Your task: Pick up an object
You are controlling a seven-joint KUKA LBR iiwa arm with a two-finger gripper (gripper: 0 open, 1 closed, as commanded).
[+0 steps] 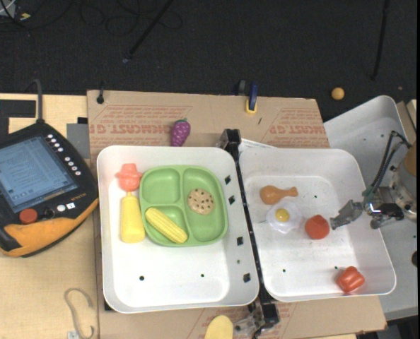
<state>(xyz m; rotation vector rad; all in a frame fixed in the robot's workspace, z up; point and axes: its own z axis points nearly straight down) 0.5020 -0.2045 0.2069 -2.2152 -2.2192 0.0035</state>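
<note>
Hovering at the right bin's point(380, 189) edge, my pincer point(337, 221) looks spread, pinching nothing. Red tomato point(317, 227) sits just beside its tips, on the bin floor. Grasp not yet done.

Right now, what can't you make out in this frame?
- Gripper, camera view: too small and dark to tell open or shut, or whether it touches the tomato.
- Arm: cut off by the right edge.
- Yellow object: cut off by the bottom edge, identity unclear.
- Purple item behind the left bin: too small to identify.
</note>
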